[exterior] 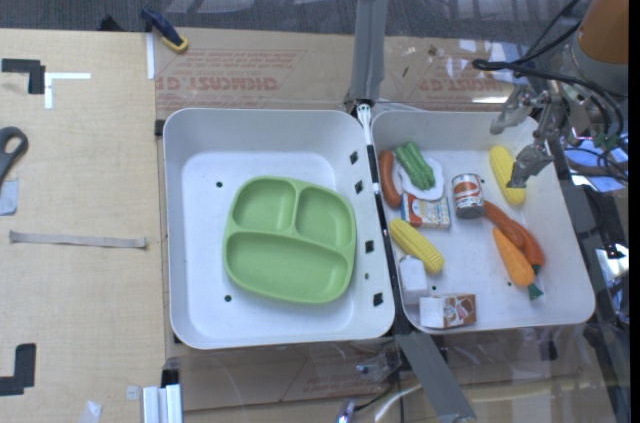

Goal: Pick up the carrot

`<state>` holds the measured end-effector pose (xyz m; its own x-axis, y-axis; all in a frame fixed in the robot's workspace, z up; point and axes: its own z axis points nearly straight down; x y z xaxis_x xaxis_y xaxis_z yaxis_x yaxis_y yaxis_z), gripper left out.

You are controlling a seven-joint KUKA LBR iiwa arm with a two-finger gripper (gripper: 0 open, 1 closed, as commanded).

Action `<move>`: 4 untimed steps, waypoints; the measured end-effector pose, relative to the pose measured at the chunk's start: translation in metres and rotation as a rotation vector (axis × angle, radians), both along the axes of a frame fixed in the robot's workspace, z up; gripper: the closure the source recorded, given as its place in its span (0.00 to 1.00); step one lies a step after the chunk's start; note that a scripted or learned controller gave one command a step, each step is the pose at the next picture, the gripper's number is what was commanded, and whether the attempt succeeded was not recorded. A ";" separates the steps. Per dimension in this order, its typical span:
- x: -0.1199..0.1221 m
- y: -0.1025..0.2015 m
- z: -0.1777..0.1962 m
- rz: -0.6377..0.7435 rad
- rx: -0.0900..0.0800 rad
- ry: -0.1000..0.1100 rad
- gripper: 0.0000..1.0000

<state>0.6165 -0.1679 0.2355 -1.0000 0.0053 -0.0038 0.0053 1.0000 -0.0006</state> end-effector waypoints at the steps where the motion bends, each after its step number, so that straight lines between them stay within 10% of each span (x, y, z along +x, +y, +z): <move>1: -0.039 -0.020 -0.113 0.118 -0.013 -0.028 0.00; 2: -0.106 -0.037 -0.142 0.170 -0.001 -0.001 0.00; 4: -0.134 -0.010 -0.143 0.086 -0.001 -0.001 0.00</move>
<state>0.4823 -0.1782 0.0926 -0.9967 -0.0805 -0.0049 -0.0805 0.9968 -0.0016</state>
